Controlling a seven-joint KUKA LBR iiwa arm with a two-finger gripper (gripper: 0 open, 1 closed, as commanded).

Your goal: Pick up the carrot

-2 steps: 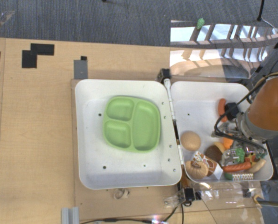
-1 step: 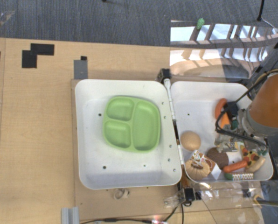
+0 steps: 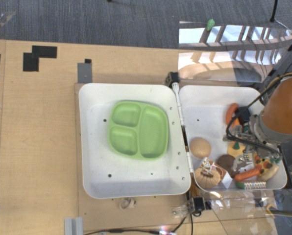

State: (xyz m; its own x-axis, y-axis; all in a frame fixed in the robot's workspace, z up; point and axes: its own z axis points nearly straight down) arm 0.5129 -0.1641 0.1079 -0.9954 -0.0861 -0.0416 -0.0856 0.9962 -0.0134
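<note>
The grey arm (image 3: 283, 112) with its orange band reaches in from the right, its wrist angled downward

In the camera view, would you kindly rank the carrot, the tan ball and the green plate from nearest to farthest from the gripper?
1. Carrot: right bin, just below the gripper.
2. Tan ball: right bin, toward its left wall.
3. Green plate: left bin, middle.

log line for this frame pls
task: pick up carrot | arm: over right bin | carrot: lying in right bin, near front edge | left bin: green plate
</note>
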